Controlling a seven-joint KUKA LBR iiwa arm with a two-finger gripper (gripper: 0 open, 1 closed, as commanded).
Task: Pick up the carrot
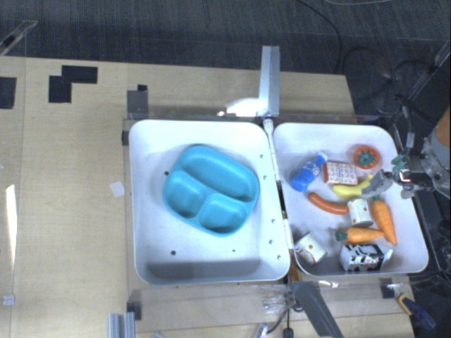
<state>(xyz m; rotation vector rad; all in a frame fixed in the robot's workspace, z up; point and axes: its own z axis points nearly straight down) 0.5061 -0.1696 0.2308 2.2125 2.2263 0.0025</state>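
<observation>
Reaching in from the right, the claw [392, 177] hangs over the right-hand shallow white plastic bin [308, 134], near its right wall; its fingers look spread a little with nothing between them, though they are small and hard to read. The orange tapered toy carrot [384, 220] lies in that same bin just below the claw in the picture, towards the near side, close beside it but apart. Its long axis runs roughly from far to near, tilted slightly, with the thick end nearest the claw and the tip pointing to the bin's near right corner. A second orange piece [363, 235] lies just to its left, and a small white can [359, 210] sits against its upper left, so the approach looks crowded. I judge the coming move a short shift towards the near edge, then a descent with the fingers straddling the carrot across its width.
</observation>
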